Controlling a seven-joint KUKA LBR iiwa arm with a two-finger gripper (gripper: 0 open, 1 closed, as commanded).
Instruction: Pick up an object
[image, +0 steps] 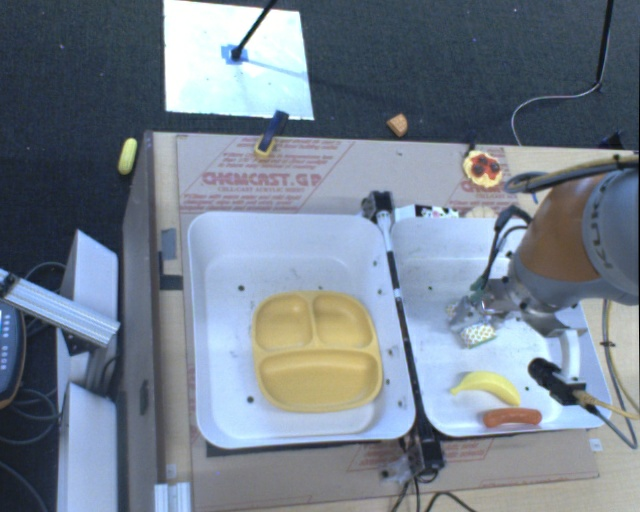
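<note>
Two white bins sit side by side on the counter: the left bin (215, 330) holds a yellow divided tray (316, 350), while the right bin (430, 250) holds a banana (487, 386), an orange sausage-like piece (513, 417) and a small dotted object (478, 334). The hand (470, 315) is low over that dotted object, whether spread or closed I cannot tell. A grasp here could easily slip off so small a piece, or nudge it toward the banana.

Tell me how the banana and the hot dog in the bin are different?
The banana is yellow and curved; the hot dog is orange-red and straighter. The banana lies farther from the bin's front wall, while the hot dog lies right beside it. Both are small, long toy foods in the right bin.
</note>
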